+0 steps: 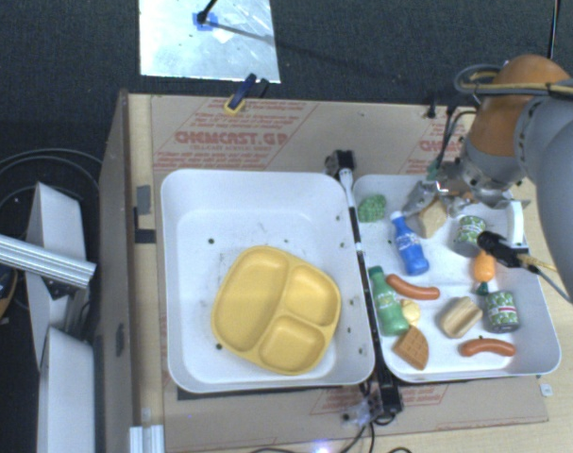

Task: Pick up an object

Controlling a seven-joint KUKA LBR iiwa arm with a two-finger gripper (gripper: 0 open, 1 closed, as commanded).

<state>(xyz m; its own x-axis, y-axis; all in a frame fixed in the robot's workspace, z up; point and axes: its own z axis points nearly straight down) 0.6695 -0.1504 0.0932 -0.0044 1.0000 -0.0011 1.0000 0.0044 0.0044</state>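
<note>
The gripper (435, 199) hangs low over the far end of the right bin (541, 343), right at a tan wedge of toy bread (433, 219). From where I stand I can't tell whether the fingers are spread or pinched, or whether the wedge sits between them.

The trouble I'd expect is crowding. A blue bottle (408, 245) lies just beside the wedge and a small green-labelled can (469, 230) sits on its other side, so a closing grip could nudge either one or trap two things together. The wedge's slanted faces could also let it squirt free.

The bin's far wall is near, leaving little room there. Straight up is open. The left bin (187, 215), holding a yellow divided tray (277, 307), offers wide free space.
</note>
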